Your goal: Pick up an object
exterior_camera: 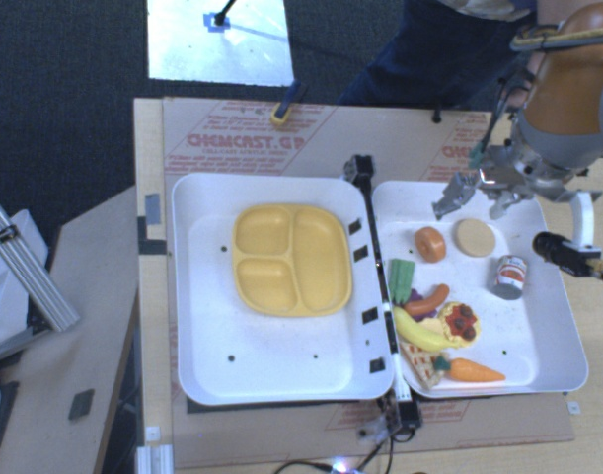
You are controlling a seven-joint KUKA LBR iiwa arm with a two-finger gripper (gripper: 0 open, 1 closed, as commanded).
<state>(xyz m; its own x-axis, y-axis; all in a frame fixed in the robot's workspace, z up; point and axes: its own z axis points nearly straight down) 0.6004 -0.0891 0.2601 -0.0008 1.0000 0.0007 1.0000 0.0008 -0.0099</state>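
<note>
Fingers [476, 197] spread and holding nothing, hovering with the tan round piece [474, 237] just below them, probably lining up a grab.

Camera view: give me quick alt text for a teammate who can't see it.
The gripper hangs open above the back of the right bin, holding nothing, close to a tan round piece and an orange-red piece. Nearer the front lie a can, banana and carrot; the left bin holds a yellow divided plate.
</note>
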